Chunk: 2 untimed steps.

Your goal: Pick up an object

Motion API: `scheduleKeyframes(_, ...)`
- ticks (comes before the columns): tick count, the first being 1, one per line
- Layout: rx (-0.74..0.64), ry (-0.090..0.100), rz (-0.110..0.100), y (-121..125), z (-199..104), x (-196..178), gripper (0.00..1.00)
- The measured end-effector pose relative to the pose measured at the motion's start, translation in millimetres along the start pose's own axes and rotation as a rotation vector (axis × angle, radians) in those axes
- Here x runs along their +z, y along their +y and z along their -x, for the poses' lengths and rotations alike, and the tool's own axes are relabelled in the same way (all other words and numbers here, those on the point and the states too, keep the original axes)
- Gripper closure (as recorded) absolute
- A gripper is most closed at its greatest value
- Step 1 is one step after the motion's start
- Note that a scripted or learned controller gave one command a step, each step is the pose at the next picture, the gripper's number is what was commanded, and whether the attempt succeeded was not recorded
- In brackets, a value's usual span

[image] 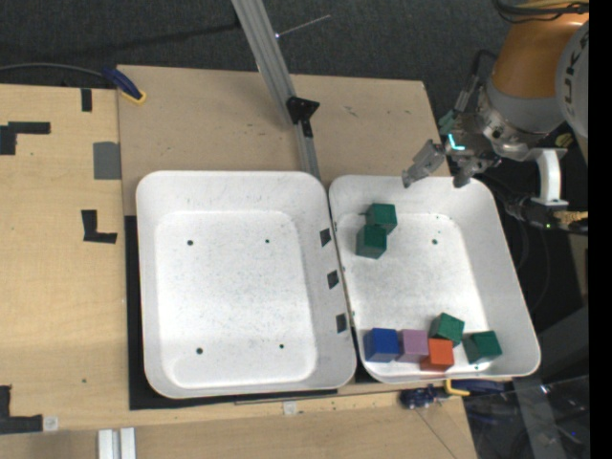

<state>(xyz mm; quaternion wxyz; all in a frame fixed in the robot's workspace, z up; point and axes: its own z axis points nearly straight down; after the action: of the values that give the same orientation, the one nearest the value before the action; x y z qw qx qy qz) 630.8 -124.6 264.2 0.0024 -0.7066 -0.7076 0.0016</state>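
Observation:
The right bin (497, 256) holds several small blocks. Two dark green blocks (376, 229) sit together near its upper left. Along its near edge lie a blue block (382, 343), a purple block (415, 342), an orange block (440, 353) and two green blocks (481, 345). My gripper (441, 171) hangs over the bin's far rim, up and right of the dark green pair. Its fingers are spread apart with nothing between them.
The left bin (234, 280) lies beside the right one. A slanted metal pole (273, 60) with a black clamp runs down to the gap between the bins. The grey and orange arm (540, 55) stands at the upper right, with cables beside it.

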Motion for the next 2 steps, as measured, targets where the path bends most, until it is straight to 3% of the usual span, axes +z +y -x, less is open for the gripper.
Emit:
scheduleKeyframes(1, -0.001, 0.0, 0.004, 1, 0, -3, 0.0)
scheduleKeyframes(2, 0.0, -0.001, -0.001, -6, -8, 47, 0.0)
